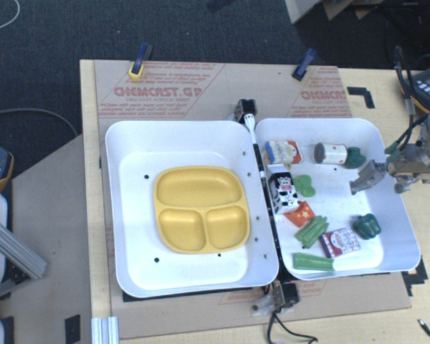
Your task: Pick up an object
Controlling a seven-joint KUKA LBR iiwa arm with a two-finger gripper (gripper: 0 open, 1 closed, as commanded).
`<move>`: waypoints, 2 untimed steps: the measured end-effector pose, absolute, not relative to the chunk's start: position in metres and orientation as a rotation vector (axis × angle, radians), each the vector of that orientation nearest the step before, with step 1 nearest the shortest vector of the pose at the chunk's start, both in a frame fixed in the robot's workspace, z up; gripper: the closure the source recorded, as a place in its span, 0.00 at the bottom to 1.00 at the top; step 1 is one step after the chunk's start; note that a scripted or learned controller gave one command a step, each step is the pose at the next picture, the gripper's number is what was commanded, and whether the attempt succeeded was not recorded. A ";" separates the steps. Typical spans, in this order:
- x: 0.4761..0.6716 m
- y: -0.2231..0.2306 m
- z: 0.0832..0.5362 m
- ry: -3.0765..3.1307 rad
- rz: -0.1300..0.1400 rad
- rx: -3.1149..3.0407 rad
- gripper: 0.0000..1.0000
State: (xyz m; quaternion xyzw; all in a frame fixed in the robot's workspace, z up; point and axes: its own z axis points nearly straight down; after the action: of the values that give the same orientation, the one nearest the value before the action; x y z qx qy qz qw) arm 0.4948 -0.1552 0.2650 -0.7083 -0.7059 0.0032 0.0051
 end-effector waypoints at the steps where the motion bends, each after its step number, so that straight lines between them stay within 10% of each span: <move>1: 0.497 -0.155 0.270 -2.221 0.000 -2.222 0.00; 2: 0.498 -0.152 0.207 -2.215 0.005 -2.216 0.00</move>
State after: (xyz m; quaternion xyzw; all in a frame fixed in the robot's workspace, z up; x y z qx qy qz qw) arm 0.4981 -0.1524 0.2070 -0.7073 -0.7069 0.0017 0.0040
